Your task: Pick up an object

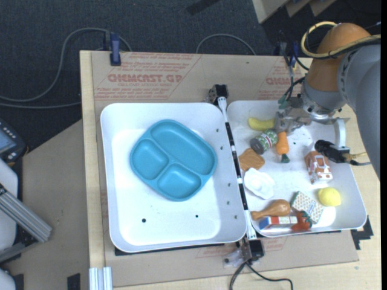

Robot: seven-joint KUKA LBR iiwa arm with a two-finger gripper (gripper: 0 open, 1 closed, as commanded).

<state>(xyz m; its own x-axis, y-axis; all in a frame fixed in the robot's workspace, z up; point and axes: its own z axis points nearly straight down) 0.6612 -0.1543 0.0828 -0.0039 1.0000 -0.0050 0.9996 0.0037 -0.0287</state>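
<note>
**Arm low over the right bin, hand among the toys**

The tabletop point(91, 162), covered in brown printed board, carries two shallow white bins side by side. The left bin point(121, 222) holds a blue divided plate point(173, 159), lying flat near its middle.

The grey arm point(357, 65) with its orange band reaches in from the right and bends down over the far part of the right bin point(351, 213). Its hand point(289, 121) sits just above the bin floor, beside a yellow banana point(260, 124); whether it is wide, narrow or holding anything cannot be told from this angle.

The right bin is crowded with small things. A green can point(265, 142) lies tilted beside an orange carrot point(283, 145), both just in front of the hand. Toward the bin's centre lie a brown bread piece point(251, 159) and a white crumpled object point(260, 183). Along the near edge lie a chicken drumstick point(272, 209), a red and white packet point(284, 222) and a patterned block point(307, 205). A yellow lemon point(329, 196) and a red and white toy point(318, 167) sit to the right.
</note>
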